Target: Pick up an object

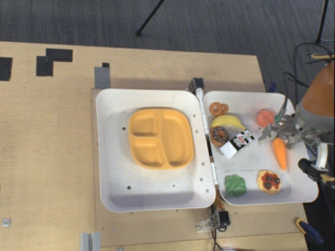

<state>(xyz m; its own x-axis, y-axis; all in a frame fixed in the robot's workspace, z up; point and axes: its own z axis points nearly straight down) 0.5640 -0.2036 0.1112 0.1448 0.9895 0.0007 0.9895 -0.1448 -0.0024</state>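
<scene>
Two shallow white bins touching along the middle of the frame, on a tan bench (47, 156) with wide bare board at the left and lower left. In the left bin (112, 192), an orange-yellow divided plate (159, 138) lying flat near the centre, with bare white floor all round it, broadest along the lower edge. In the right bin (301, 190), crowded toward the upper left: a pretzel (219, 109), a banana (227, 122) just below it, a chocolate donut (220, 135) touching the banana, a black-and-white box (238, 141) beside the donut. Near the lower rim, a green lump (235, 185) and a red-topped tart (269, 181), apart, with open floor between them and the box. At the right edge, the arm (319, 95) over the bin's rim, the gripper (285, 132) low between a pink piece (265, 117) and the carrot (280, 153), over the carrot's upper end. Clenched or released: cannot tell. Nothing seen held.
</scene>
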